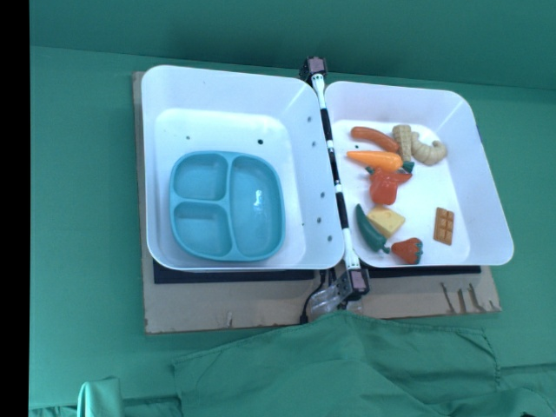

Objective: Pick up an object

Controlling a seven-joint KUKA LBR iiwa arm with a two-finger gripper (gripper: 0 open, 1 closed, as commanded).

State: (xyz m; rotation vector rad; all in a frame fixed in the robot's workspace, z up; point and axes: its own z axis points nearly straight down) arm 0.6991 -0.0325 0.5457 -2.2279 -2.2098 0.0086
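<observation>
step: pre-grasp, nothing lifted yet | jaws: can't tell their state from here | targets: toy food in right bin [486, 224] – carrot [375, 158], sausage [373, 135], red pepper [387, 186], cheese wedge [387, 221], strawberry [407, 250], waffle [444, 226] | left bin [300, 146]: blue divided plate [227, 205] | next: I'd go for waffle, lies apart, needs a clean descent

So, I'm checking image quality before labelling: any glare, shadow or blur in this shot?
Camera view: light is even and soft; a small bright glint sits on the blue divided plate; shadows are faint, mainly under the bins' front edges; the toy food in the right bin is slightly soft but readable.
</observation>
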